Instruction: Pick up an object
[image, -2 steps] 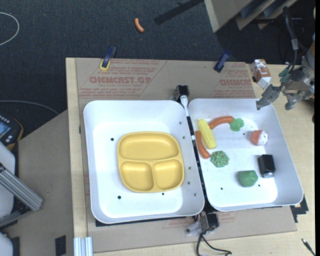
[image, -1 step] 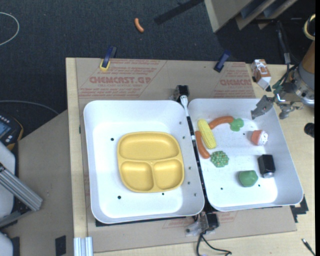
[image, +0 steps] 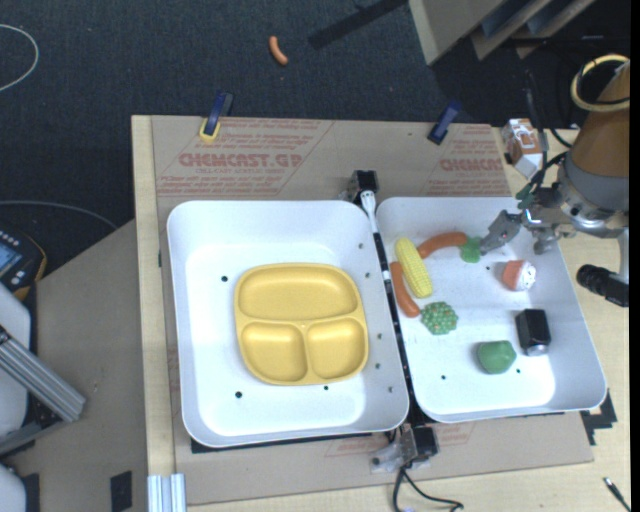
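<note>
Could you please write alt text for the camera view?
The gripper hovers over the right bin's far side near a carrot, with corn, broccoli and other toy foods around. The left bin holds a yellow divided plate.

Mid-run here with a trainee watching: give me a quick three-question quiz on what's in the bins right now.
1. True or false: the yellow tray lies in the left bin.
2. Which item in the right bin lies nearest the gripper?
A. green block
B. carrot
C. black block
3. Fill in: the corn cob lies close to the ____ edge of the right bin.

Key
1. True.
2. B; the carrot's green end is beside the gripper.
3. Left, next to the divide between the bins.
</note>
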